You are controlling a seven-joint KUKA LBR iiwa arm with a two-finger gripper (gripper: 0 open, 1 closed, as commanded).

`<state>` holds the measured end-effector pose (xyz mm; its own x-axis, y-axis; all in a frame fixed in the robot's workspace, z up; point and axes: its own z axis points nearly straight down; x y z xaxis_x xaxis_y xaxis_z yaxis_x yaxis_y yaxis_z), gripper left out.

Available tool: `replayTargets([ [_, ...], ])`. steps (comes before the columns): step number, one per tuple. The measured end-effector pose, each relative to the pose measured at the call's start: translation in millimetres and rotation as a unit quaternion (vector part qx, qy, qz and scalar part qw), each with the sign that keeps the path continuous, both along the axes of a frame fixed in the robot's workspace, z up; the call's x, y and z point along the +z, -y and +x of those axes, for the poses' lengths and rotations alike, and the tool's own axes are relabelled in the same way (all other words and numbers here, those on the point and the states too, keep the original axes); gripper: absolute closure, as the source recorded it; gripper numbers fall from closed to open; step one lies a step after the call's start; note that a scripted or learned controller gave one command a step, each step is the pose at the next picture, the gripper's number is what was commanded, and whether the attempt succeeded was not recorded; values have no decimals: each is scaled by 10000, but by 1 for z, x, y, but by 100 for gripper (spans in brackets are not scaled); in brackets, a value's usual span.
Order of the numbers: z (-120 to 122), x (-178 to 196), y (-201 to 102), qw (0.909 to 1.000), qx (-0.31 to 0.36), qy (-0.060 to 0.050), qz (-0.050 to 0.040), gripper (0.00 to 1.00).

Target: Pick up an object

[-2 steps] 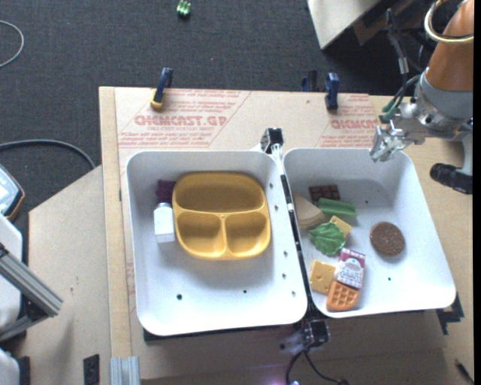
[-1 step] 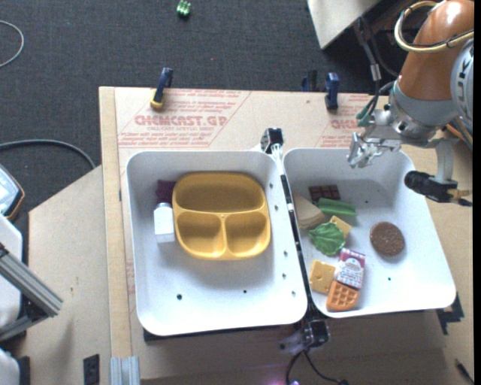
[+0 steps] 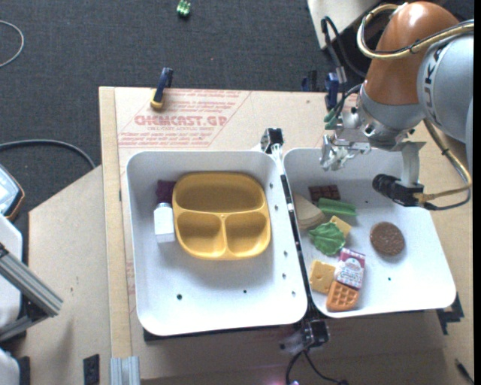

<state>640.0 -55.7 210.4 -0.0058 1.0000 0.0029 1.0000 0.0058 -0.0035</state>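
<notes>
Objects for picking lie in the right bin (image 3: 443,278), clustered toward its left wall: a dark brown chocolate bar (image 3: 324,193) near the far edge, a green pepper-like piece (image 3: 336,206) just beside it, a tan bread slice (image 3: 307,214) against the left wall, a yellow cheese wedge (image 3: 340,225), a green leafy piece (image 3: 327,238), a second cheese block (image 3: 322,276), a red-and-white packet (image 3: 351,268) and an orange waffle (image 3: 342,296) near the near edge. A round brown cookie (image 3: 388,239) sits apart toward the right side.

The gripper (image 3: 336,159) hangs over the far-left corner of the right bin, above the chocolate bar, with nothing seen between its fingers; whether they are spread or closed cannot be told from here. A black cylindrical part (image 3: 396,188) of the arm juts over the bin's far edge, with a cable trailing right.

The left bin (image 3: 150,301) holds a yellow divided tray (image 3: 220,214) in its middle, with a small white bottle (image 3: 164,222) and a dark maroon item (image 3: 165,189) between the tray and the bin's left wall.

Both bins rest on a sheet of cardboard (image 3: 188,120) printed with red lettering, held by a blue and yellow clamp (image 3: 161,89) at its far edge. Dark carpet (image 3: 75,45) lies beyond, with a small green thing (image 3: 183,8) on it.
</notes>
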Motion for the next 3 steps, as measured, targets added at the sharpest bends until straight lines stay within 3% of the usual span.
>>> replayTargets([
  [2, -8, 20, -117, 10000, -1, 28, -8, 100],
  [3, -19, 23, -150, 10000, -7, 11, -6, 100],
])
